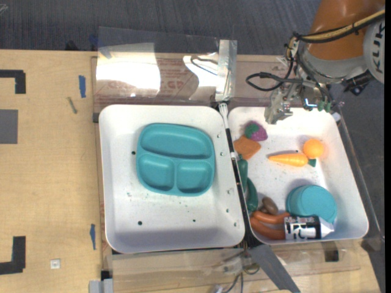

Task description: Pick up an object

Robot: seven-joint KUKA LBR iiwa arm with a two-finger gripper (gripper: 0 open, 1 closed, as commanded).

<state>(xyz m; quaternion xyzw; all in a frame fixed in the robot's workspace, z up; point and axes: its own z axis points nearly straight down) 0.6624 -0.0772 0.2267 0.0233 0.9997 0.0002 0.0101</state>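
Toy carrot (288,159), a likely pick, lies flat mid-way in the right bin (351,163) of 2, clear of neighbours, while the gripper (278,112) hovers empty over the bin's far edge.

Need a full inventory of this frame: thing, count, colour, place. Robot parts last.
bins: 2, white, side by side on the bench
divided tray: 1, teal, in the left bin
purple toy: 1, purple, right bin, far left corner
orange wedge: 1, orange, beside the purple toy
carrot: 1, orange, right bin, middle
orange fruit: 1, orange, right of the carrot
cup: 1, teal, right bin, near side
can: 1, black and white, lying by the cup
sausage: 1, red-brown, near left corner
arm: 1, grey and orange, top right
gripper: 1, metal, over the right bin's far edge
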